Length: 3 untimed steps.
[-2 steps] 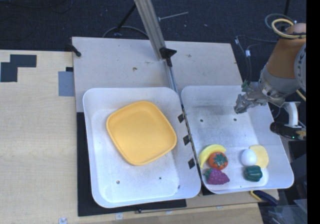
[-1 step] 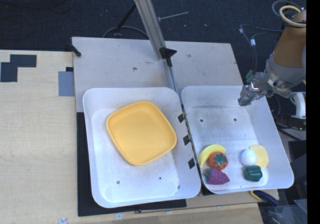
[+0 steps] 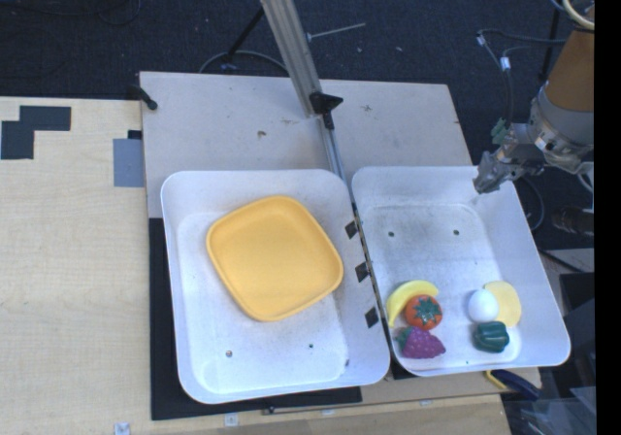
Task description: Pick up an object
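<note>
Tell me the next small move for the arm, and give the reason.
Probably bring the gripper toward the near end of the right bin and over the white egg. The gripper sits at that bin's far right rim, apart from the toys, which all cluster at the near end. The egg looks like the nearest one, with the green pepper just in front of it.
</note>
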Tool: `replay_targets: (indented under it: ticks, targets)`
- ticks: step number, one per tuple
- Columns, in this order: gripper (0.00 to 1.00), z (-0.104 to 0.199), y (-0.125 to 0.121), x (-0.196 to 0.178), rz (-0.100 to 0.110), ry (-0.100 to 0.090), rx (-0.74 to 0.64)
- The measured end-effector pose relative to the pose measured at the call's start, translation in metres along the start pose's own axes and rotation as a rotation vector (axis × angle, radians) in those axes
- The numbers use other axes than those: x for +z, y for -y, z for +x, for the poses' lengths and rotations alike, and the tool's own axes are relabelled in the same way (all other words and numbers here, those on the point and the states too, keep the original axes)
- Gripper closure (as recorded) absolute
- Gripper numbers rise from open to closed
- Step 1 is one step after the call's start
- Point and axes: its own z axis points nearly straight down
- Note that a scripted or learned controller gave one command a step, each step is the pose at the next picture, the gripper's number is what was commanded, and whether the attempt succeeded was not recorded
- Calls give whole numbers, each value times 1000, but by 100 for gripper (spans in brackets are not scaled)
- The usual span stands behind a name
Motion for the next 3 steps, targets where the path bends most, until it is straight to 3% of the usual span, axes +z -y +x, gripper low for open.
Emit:
replay_targets:
  ticks: [1,3]
  targets:
    - [100,46,14,9,4,-1,-1]
    - [100,139,51,-11,3,-1,-3]
